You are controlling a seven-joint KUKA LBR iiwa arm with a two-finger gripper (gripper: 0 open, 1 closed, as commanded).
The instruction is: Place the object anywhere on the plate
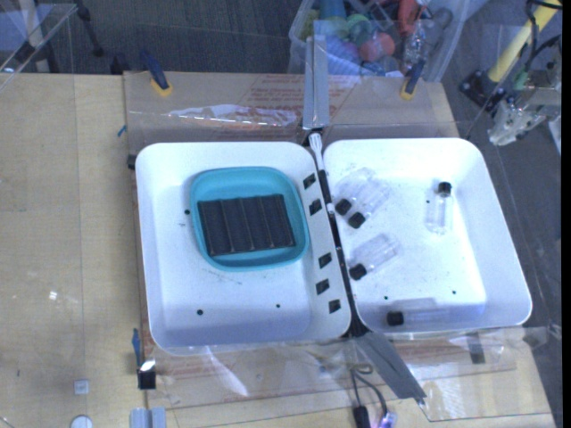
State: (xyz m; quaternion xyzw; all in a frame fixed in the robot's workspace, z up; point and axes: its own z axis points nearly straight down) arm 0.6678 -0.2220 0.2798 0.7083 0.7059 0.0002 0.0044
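Note:
A teal plate (pixel 203 194) with rounded corners lies in the left bin (pixel 161 283), and a dark ribbed pad (pixel 245 224) covers its middle. The right bin (pixel 473 266) holds several clear vials with black caps. Two vials (pixel 364 194) lie together near the divider, and a third vial (pixel 376 252) lies below them. Another vial (pixel 437 210) rests further right, with its cap pointing away. One more vial (pixel 421 313) lies along the bin's front wall. All the vials are apart from the plate.
A raised divider (pixel 326 239) with black tabs separates the two bins. Behind them stands a clear tub (pixel 384 16) of colourful toys. Cables and a pale fixture (pixel 517 114) sit off the bench at the upper right. Bare wooden benchtop (pixel 62 239) stretches to the left.

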